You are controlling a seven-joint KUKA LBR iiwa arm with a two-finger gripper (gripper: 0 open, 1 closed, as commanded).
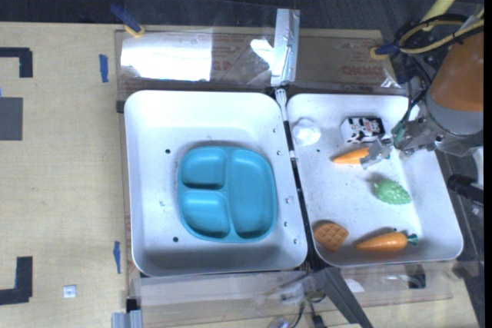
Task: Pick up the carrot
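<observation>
We were at the approach step: jaws (pixel 382 152) sat touching the upper carrot (pixel 351 157) near the right bin's (pixel 430 242) back edge, jaw state unclear; next needed a firm close.

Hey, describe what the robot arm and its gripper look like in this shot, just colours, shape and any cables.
The arm enters from the right as a rounded grey body with a broad orange band above the wrist. Black and yellow cables loop over it near the top, beside a yellow rod. The gripper is small, metallic grey and angular.
</observation>
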